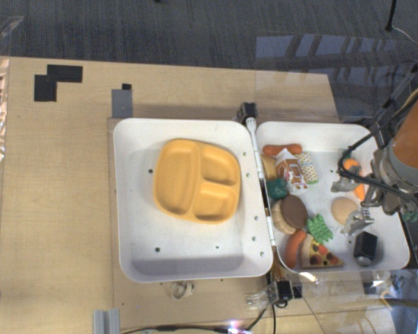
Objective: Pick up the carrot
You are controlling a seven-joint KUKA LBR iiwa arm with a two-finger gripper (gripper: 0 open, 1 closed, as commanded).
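Note:
The carrot (352,167) is a small orange piece near the right side of the right bin (334,132), partly covered by the arm. My gripper (362,204) hangs low over the bin just in front of it, with a strip of orange showing right at its body. The grey wrist and orange band hide how the gripper stands on the carrot. I cannot tell whether the carrot is touched or lifted.
The right bin also holds a croissant (282,149), a snack box (290,169), broccoli (277,186), a brown patty (291,213), lettuce (319,227), a sausage (295,245), a pizza slice (322,257), a beige bun (343,209) and a black cylinder (364,248). A yellow divided plate (195,179) lies in the left bin (136,207).

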